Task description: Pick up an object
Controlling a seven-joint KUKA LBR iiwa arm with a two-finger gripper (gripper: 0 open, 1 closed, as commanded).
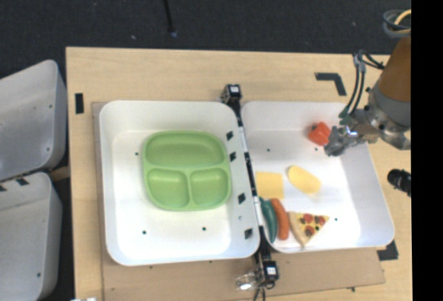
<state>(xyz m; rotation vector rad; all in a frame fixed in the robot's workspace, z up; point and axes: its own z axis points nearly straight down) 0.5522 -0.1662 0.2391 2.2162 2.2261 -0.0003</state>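
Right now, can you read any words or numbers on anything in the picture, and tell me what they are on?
No words, numbers or brand names can be read anywhere.
The green plate, pizza slice, yellow square and orange toy carry no writing.
The small black tags on the bench are too small to read.

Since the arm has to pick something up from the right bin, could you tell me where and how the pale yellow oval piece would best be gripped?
Probably across its short width, coming straight down from above. The yellow oval piece lies flat and slanted on the floor of the right bin, apart from the yellow square and the pizza slice, so both long sides look free for the tool.
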